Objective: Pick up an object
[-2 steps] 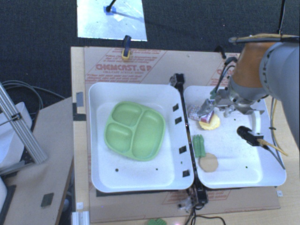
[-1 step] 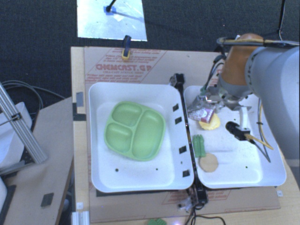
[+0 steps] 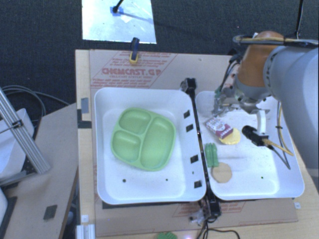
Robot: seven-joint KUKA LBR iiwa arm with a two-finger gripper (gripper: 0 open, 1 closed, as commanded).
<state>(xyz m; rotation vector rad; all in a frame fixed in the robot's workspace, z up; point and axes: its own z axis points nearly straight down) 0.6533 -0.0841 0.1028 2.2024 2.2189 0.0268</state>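
Gripper [image 3: 220, 107] sits low over the right bin [image 3: 286, 183], just above the red-and-white packet [image 3: 218, 127] (finger state: can't tell, wrist blocks it). Packet touches a yellow piece [image 3: 232, 138]. Green piece [image 3: 212, 155], tan disc [image 3: 222, 173] nearby. Green divided plate [image 3: 143, 139] in left bin [image 3: 107, 183].

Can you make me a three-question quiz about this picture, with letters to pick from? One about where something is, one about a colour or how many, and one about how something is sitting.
1. Where is the divided plate?
A. left bin
B. right bin
C. on the floor

2. How many sections does the plate have?
A. one
B. three
C. six

3. How does the plate lie?
A. flat, open side up
B. standing on edge
C. upside down

Answers:
1 A: it sits in the left bin.
2 B: ridges split it into three.
3 A: its hollow sections face up.
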